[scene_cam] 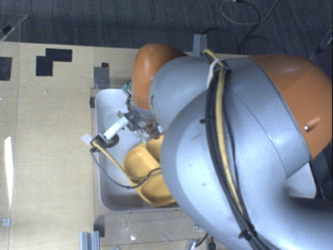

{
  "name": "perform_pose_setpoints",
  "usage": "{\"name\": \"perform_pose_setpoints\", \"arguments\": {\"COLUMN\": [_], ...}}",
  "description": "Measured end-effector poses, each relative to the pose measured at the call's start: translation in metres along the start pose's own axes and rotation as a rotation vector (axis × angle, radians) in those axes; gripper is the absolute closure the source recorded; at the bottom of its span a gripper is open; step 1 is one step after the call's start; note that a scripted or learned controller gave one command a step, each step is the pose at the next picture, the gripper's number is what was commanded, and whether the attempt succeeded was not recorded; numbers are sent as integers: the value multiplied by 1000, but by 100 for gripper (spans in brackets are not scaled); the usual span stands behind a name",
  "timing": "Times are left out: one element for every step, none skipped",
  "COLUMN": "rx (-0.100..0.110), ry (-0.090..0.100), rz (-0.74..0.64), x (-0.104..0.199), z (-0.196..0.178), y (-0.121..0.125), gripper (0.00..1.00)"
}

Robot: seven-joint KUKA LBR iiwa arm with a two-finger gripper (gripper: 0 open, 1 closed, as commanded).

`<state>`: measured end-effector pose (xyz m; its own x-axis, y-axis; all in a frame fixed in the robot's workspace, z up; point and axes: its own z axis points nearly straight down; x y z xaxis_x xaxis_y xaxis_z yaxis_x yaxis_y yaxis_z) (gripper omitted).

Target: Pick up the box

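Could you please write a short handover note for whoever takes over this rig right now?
Gripper: down inside the white bin, beneath the arm's orange wrist band; whether its fingers are open or shut cannot be seen.
Things: yellow rounded objects lie in the bin just beside the gripper. The arm covers most of the bin, and I cannot pick out the box.
Done: nothing can be confirmed as grasped.
Left: locate the box, grip it, and lift it clear of the bin.
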<state>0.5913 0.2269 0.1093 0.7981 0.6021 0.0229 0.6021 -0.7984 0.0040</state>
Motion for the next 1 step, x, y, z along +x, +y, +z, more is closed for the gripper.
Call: {"name": "perform_pose_setpoints", "arguments": {"rx": [4], "ry": [-18], "rz": [79], "x": [-7], "z": [-101], "y": [-16], "gripper": [100]}}
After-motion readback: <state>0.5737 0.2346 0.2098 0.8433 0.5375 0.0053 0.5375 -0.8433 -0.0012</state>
